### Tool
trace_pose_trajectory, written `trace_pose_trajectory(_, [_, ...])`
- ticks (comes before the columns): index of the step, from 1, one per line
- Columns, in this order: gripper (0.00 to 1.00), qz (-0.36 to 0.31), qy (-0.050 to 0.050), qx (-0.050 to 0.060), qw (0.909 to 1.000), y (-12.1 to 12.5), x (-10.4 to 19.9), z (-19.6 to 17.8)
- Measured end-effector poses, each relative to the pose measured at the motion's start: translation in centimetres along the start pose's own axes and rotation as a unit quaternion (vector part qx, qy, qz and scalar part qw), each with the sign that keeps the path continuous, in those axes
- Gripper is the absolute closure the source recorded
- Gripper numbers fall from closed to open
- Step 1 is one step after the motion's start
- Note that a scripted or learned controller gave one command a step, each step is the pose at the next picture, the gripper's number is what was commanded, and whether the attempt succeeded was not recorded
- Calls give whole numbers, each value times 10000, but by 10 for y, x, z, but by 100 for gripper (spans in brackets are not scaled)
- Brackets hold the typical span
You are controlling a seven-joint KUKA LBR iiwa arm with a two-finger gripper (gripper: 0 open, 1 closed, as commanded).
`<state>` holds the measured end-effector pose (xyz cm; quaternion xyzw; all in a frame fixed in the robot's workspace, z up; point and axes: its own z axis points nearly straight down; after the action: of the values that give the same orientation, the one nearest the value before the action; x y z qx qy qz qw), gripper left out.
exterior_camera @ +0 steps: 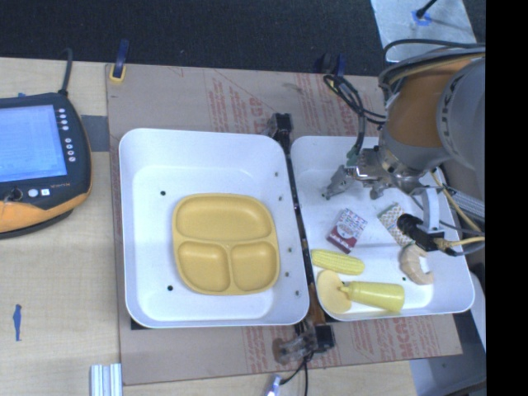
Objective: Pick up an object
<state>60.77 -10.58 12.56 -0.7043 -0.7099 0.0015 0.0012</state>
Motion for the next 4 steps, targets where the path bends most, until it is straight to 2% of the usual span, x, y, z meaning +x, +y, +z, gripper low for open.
trace_pose_trajectory(1, [0,14,-2,11,10000,-61,13,22])
trace_pose_trajectory(2, [0,19,3,-6,10000,-4,-9,34])
trace_pose_trajectory(3, [0,33,2,-12,10000,18,-45,33])
trace_pose_trajectory(4, [0,12,9,-22,10000,50,38,-68])
